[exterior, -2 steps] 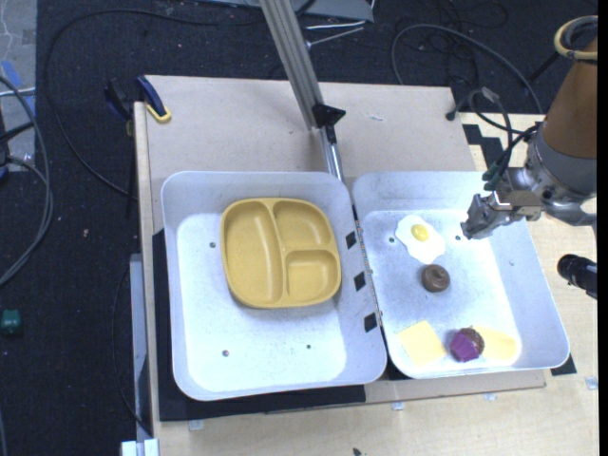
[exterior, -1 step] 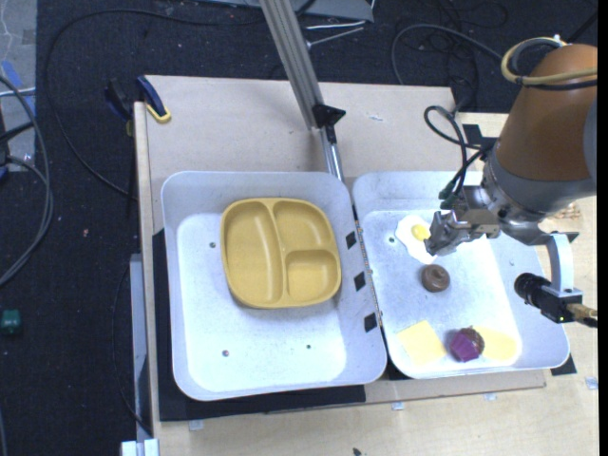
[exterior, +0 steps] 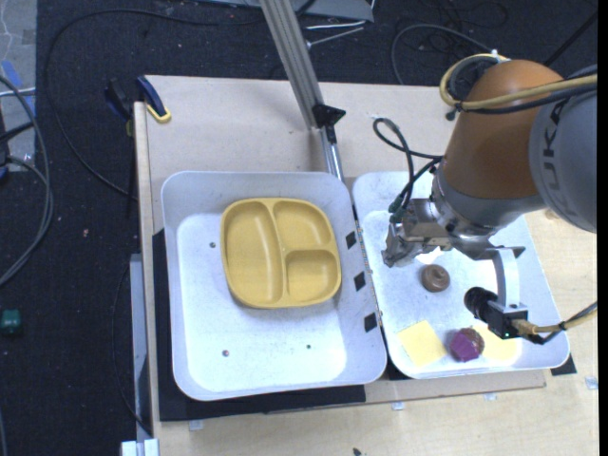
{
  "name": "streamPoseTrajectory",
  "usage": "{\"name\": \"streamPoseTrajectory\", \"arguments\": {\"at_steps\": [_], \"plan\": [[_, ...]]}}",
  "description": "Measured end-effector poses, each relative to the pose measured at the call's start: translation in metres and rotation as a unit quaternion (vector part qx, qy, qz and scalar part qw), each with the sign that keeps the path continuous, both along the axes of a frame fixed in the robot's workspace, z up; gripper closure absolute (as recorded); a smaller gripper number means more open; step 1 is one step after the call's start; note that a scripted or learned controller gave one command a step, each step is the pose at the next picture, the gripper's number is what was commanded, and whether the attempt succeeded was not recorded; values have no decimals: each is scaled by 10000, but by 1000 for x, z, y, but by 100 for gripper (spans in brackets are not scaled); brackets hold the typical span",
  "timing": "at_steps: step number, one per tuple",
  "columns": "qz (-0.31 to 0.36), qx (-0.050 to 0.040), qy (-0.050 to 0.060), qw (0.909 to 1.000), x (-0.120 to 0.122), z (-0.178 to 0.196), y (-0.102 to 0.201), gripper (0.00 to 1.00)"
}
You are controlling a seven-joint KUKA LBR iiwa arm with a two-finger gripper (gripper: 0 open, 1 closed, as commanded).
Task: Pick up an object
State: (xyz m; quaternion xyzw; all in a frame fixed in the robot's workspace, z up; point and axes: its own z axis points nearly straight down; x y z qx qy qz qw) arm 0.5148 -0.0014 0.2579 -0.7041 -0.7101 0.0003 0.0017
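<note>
while the grey arm with its orange band reaches in from the right over the right shallow white bin, its two-finger gripper hangs low near that bin's left wall, over bare white floor. whether the jaws are apart or together cannot be told from this slanted view, as the metal parts blur into one another; nothing is seen between them.

just to the right of the gripper, apart from it, lies a small round brown object with a hole, like a doughnut. nearer the bin's front edge sits a flat pale yellow square piece, and just beside it on the right a small purple rounded object. a black camera-like unit on a white bracket hangs from the wrist above these.

the left shallow white bin holds a yellow plastic divided plate with three compartments, lying flat in the bin's upper half.
</note>
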Motion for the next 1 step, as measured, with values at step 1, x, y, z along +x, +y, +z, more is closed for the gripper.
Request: {"name": "streamPoseTrajectory", "arguments": {"at_steps": [1], "plan": [[2,1,-2,10000,-14,-9,60,100]]}}
